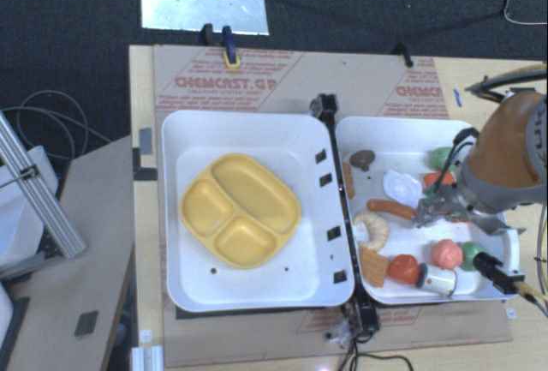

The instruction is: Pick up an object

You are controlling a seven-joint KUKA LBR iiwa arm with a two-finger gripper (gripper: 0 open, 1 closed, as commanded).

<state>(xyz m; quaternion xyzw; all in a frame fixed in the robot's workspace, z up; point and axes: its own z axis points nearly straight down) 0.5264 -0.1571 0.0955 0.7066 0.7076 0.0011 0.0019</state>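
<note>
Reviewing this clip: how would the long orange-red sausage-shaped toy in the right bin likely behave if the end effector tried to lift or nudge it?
The long orange-red sausage-shaped toy looks rounded and slim, so it would probably roll sideways if nudged. Its smooth, glossy-looking surface suggests it may slip from a pinch. It lies near the curled cream pastry-shaped toy, so a push might jostle that too.

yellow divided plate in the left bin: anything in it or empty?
Empty. The yellow plate lies flat in the left bin, and all three of its compartments show bare yellow.
</note>
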